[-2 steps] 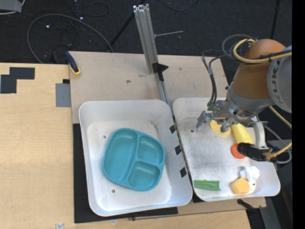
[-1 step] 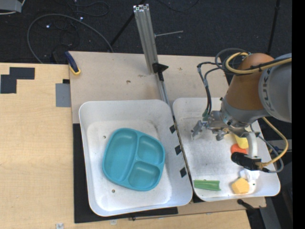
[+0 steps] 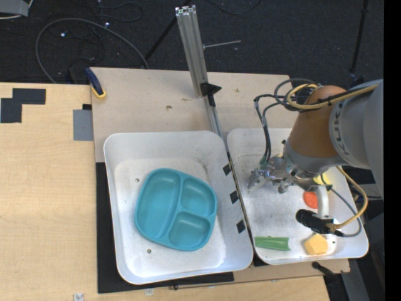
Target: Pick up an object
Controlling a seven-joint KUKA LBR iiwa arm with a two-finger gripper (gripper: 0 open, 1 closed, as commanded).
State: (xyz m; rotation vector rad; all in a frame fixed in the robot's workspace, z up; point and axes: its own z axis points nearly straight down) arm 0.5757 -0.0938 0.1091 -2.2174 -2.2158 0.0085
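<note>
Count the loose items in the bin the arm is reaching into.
3: a green block near the front edge, a yellow piece beside it at the corner, and an orange piece just behind. The arm may hide more.

A pale bench [image 3: 156, 99] carries the left bin [image 3: 125, 162] and right bin [image 3: 270, 221], seemingly touching.

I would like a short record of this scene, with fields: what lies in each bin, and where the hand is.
left bin: teal divided plate
right bin: green block, yellow piece, orange piece
hand: above right bin, toward its left wall, apart from green block
arm: reaches in from the right
</note>
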